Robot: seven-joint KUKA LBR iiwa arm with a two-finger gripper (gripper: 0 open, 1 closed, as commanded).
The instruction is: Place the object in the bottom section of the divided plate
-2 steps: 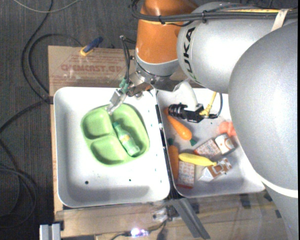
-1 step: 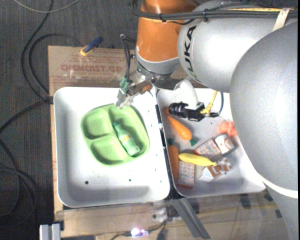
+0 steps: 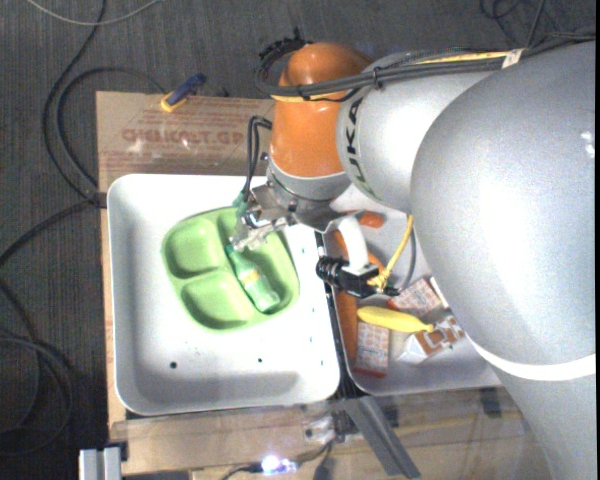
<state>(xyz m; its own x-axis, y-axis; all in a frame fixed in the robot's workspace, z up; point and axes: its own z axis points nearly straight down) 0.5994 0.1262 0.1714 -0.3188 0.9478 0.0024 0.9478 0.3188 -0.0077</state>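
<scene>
Hanging low over the green plastic divided plate [image 3: 225,266] near the left white bin's [image 3: 140,368] top edge, metal two-finger gripper [image 3: 248,230], grip unclear, drop not surely done.

You have a light green divided plate [image 3: 215,263] sitting in a plain white bin [image 3: 145,368]. Note the pale green item [image 3: 260,283] lying in one of its sections. Your arm [image 3: 500,198] is silver-grey with an orange band [image 3: 310,118]. In the second white bin [image 3: 480,373] you will see a yellow banana-shaped piece [image 3: 395,318] and a red-and-white printed packet [image 3: 373,346]. A brown board [image 3: 175,138] carries faded red lettering, on dark grey carpet [image 3: 40,268].
</scene>
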